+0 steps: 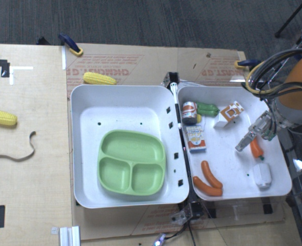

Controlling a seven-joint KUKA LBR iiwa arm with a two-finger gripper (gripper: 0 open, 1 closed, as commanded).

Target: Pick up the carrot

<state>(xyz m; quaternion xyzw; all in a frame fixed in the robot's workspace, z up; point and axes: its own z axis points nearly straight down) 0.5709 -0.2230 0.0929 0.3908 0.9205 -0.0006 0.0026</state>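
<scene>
One carrot [256, 148] lay in the right bin [227, 186], touching the lowered tool [244, 142], whose spread could not be told; the lift remained undone.

You see the carrot [256, 148] partly hidden under the gripper [247, 141]. The arm [294, 94] is cut off at the right edge.

The tabletop [27, 188] carries two white bins [84, 152] at center and right. Two corn cobs [1, 117] and a curled strip [17, 152] lie at left.
</scene>
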